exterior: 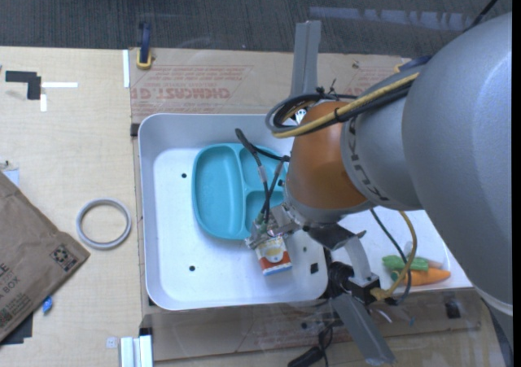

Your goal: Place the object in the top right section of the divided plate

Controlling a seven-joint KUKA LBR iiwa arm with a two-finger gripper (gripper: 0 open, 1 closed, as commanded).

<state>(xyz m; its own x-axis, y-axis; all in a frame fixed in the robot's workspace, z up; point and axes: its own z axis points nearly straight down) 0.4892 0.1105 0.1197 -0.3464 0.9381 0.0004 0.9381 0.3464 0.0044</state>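
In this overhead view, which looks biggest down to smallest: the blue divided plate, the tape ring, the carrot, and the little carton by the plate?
1. Blue divided plate
2. Tape ring
3. Carrot, partly hidden, so unsure against the ring
4. Little carton

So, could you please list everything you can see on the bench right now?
divided plate: one, turquoise, in the white bin.
small carton: one, white with orange and red print, just off the plate's near edge, under the claw.
white bin: one, shallow, mid-bench.
carrot toy: one, orange with green top, right of the bin.
tape ring: one, grey, left of the bin.
cardboard box: one, brown, far left.
arm: one, grey with orange band.
claw: one, over the carton.
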